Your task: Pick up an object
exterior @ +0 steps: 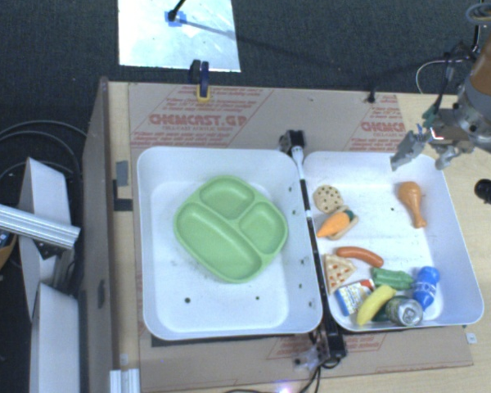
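Fingers (424,152) spread, gripping nothing — drumstick (412,201) just below looks light, stiff, slick plastic; I'd pinch its narrow shank.

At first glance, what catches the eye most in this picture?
A green divided plate lies in the left bin. Toy foods crowd the right bin: a drumstick, a carrot, a banana. The end effector hangs open over that bin's far right corner.
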`<state>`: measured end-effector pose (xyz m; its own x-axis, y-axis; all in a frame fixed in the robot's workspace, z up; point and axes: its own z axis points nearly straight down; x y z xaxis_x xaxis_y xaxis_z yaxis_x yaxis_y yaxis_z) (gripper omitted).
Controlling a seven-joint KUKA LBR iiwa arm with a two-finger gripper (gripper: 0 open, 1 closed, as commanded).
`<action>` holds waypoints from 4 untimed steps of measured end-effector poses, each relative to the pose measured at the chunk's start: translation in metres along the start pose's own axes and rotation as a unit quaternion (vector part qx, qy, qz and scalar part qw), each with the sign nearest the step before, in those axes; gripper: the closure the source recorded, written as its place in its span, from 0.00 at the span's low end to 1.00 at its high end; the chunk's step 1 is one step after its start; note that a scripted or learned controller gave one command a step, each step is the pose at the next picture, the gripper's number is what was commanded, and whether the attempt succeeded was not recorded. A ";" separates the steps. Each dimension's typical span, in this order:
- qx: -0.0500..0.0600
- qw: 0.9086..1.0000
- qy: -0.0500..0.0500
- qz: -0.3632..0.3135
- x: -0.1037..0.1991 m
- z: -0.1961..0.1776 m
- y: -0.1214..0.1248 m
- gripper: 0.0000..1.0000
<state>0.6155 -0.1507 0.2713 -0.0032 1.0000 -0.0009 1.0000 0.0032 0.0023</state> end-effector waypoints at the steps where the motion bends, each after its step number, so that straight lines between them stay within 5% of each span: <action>1: 0.007 1.000 0.002 0.001 0.019 0.123 -0.028 0.00; 2: 0.003 1.000 0.001 0.002 0.028 0.190 -0.059 0.00; 3: -0.001 1.000 0.000 0.001 0.027 0.176 -0.056 1.00; 4: -0.002 1.000 0.000 0.001 0.027 0.166 -0.056 1.00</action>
<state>0.5601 -0.1244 0.1054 -0.0016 1.0000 -0.0004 1.0000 0.0016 0.0054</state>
